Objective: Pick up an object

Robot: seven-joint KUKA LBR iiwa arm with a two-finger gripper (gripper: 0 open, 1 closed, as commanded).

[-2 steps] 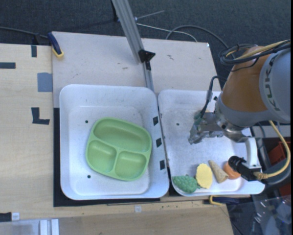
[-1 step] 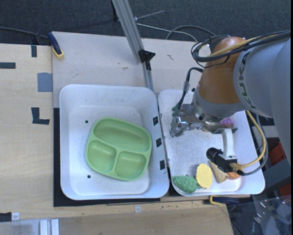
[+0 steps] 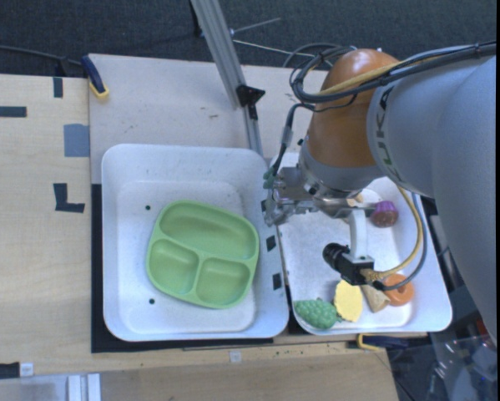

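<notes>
My gripper (image 3: 272,210) hangs over the left edge of the right bin (image 3: 304,257), close to the wall between the two bins. The arm's orange band (image 3: 356,78) and grey wrist hide much of that bin's far part. Nothing shows in the gripper. Near the bin's front lie a green knobbly object (image 3: 316,313), a yellow piece (image 3: 347,301), a tan wedge (image 3: 375,299) and an orange item (image 3: 399,291). A purple object (image 3: 385,214) rests at the right, beside the arm. All of them lie apart from the gripper.
The left bin (image 3: 124,224) holds a green three-compartment plate (image 3: 204,253). A slanted metal pole (image 3: 220,36) runs down to the bins' far edge. A black fitting with cables (image 3: 346,261) hangs off the arm above the right bin.
</notes>
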